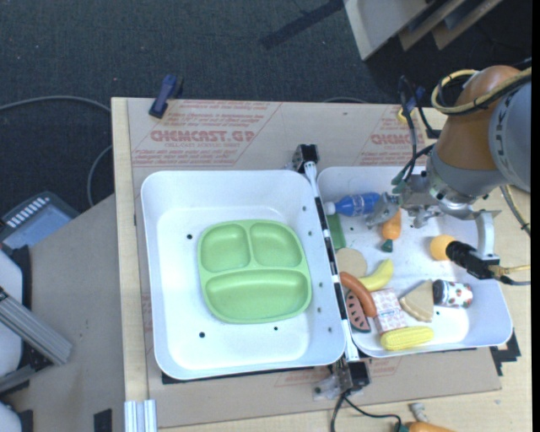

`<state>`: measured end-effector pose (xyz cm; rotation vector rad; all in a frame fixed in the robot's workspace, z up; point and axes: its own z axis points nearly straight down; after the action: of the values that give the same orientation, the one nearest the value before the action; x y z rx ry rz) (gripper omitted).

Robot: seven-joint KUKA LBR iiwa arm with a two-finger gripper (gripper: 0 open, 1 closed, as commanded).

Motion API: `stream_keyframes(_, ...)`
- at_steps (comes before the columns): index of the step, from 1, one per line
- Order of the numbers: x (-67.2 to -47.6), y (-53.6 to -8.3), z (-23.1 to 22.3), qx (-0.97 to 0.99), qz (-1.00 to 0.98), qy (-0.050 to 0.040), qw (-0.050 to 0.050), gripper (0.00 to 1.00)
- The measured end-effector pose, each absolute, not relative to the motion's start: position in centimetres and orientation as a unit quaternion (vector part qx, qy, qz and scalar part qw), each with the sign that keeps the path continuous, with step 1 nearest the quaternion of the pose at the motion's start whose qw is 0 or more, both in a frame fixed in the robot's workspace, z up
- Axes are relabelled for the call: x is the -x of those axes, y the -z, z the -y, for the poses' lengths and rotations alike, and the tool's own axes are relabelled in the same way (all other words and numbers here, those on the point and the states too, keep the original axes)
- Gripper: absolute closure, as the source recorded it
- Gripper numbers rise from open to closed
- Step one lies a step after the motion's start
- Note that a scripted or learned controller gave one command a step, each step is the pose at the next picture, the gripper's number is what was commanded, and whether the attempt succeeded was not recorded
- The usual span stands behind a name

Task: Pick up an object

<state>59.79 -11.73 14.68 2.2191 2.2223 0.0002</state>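
Claw, its opening impossible to tell from above, hangs in the right bin directly over the carrot, bottle just left.

A dark carpet covers the floor at the far side and left. The bench top is tan board printed with red lettering. A grey cable curves over the carpet at left, and pale furniture stands at the far right.
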Motion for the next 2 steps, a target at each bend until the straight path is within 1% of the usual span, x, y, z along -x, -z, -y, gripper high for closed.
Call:
stream_keyframes(1,-60.7,-8.4,12.4,-0.707,-0.707,0.0008,-0.001,0.00)
stream_keyframes(2,-60.8,-9.4,12.4,-0.707,-0.708,0.0011,-0.001,1.00)
